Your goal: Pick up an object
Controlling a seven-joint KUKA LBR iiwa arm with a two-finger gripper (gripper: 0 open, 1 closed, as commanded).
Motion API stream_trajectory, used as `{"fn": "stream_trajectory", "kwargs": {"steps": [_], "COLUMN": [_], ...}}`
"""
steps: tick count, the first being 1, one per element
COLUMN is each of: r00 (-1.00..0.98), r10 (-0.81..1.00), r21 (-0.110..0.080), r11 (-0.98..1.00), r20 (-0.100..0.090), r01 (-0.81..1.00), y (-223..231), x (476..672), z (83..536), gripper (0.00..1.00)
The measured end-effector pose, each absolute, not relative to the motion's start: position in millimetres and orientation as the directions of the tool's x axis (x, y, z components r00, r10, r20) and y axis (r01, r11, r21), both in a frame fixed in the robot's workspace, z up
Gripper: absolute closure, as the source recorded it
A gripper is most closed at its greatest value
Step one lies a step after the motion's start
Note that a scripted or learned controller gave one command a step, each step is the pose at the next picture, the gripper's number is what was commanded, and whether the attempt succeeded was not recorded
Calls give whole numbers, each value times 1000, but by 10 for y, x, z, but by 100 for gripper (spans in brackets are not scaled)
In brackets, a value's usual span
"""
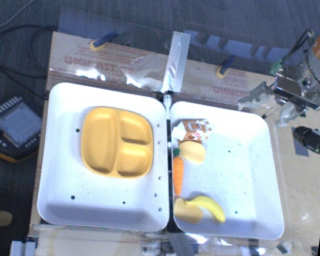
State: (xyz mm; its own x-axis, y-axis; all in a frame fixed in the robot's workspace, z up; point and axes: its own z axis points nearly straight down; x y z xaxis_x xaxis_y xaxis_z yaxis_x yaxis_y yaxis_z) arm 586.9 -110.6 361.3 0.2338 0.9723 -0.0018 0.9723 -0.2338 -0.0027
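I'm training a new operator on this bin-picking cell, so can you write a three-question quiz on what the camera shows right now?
1. True or false: the yellow divided tray lies in the left bin.
2. Which thing lies nearest the front wall of the right bin? A) the carrot B) the banana C) the small printed packet
3. Fill in: the claw hangs over the bench beyond the right bin's far ____ corner.

Key
1. True.
2. B: the banana lies near the front wall, the carrot runs along the divider and the packet sits near the back.
3. Right.
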Motion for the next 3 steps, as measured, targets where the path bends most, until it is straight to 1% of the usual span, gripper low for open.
{"fn": "stream_trajectory", "kwargs": {"steps": [1,2,3], "r00": [-79,-108,-164], "r10": [997,994,986], "r21": [-2,-3,10], "r11": [79,108,164], "r20": [-1,1,-3], "r01": [997,994,986], "y": [-1485,-1558,-1103], "x": [5526,4833,4872], "z": [3282,1875,887], "gripper": [0,0,0]}}
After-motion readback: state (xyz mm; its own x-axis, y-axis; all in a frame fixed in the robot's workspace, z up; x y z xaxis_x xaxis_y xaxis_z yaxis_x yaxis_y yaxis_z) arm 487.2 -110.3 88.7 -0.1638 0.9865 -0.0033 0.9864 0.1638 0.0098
